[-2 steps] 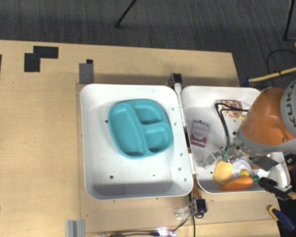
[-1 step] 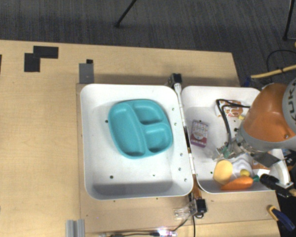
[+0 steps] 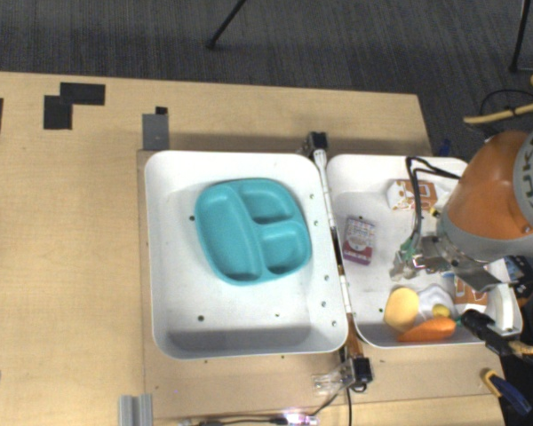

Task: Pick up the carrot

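The smooth orange tapered carrot (image 3: 426, 329) lies on its side along the near wall of the right-hand shallow white plastic bin (image 3: 366, 185), close to that bin's near right corner. Touching it on its far left side sits a rounded yellow lemon-like fruit (image 3: 401, 307), and a small yellow piece (image 3: 441, 311) shows just beyond the carrot's middle. Nothing grips the carrot.

Above these, the grey metal two-finger gripper (image 3: 410, 261) hangs over the middle of the right bin, beyond the yellow fruit and apart from the carrot. Whether its jaws are apart or together I cannot tell, since the wrist hides them. The grey arm with its orange band (image 3: 484, 198) enters over the bin's right side.

Near the bin's left wall lies a small flat purple and white packet (image 3: 359, 240). Toward the far edge lies a white and orange wrapped item (image 3: 403, 193), partly behind cables.

The left-hand shallow white plastic bin (image 3: 173, 327) holds a teal plastic divided plate (image 3: 251, 229) with three compartments, lying around its middle. Both bins rest on the light wooden bench (image 3: 62, 264).
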Available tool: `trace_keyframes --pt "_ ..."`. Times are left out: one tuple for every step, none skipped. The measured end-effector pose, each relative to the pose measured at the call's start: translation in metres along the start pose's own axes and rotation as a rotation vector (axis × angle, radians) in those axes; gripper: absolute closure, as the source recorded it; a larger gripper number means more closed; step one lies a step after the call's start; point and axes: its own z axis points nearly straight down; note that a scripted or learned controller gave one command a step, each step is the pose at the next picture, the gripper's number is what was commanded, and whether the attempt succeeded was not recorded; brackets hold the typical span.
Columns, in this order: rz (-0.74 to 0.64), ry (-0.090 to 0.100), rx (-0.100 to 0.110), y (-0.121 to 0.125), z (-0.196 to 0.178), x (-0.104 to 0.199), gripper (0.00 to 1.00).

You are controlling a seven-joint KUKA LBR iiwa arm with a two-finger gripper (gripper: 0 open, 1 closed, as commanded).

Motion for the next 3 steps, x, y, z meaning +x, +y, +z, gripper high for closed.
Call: trace_keyframes --pt "0.0 0.0 0.001 0.0 0.0 0.0 0.0" --pt "-0.107 0.001 -0.001 -0.007 0.051 -0.001 0.0" --pt "-0.58 -0.002 -0.005 -0.006 0.05 -0.008 0.0"
